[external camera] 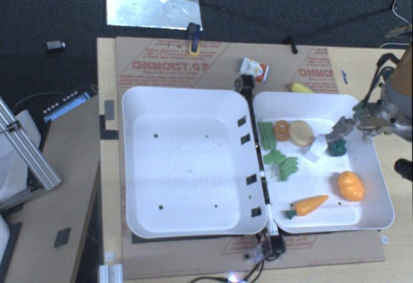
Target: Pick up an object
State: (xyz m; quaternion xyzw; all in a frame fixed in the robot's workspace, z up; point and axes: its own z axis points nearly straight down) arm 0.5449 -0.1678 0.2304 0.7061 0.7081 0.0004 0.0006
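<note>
The right bin [381,207] holds several toy foods. A dark teal piece [337,146] lies near its right wall, beside a small white block [312,154]. To their left sit a tan round bun [301,133] and an orange ring [282,130]. Green leafy pieces [282,164] lie near the divider, with a green strip [266,134] above them. A carrot [310,204] and an orange fruit [350,186] rest toward the front. My gripper [348,128] hangs over the bin's right side, just above the teal piece; whether it touches that piece is unclear.
The left bin [187,159] sits beside the right one, with black clips [245,140] along the divider. A yellow piece [301,88] and a small white-orange packet [253,68] lie on the cardboard behind the bins. A cable [374,85] hangs near the arm.
</note>
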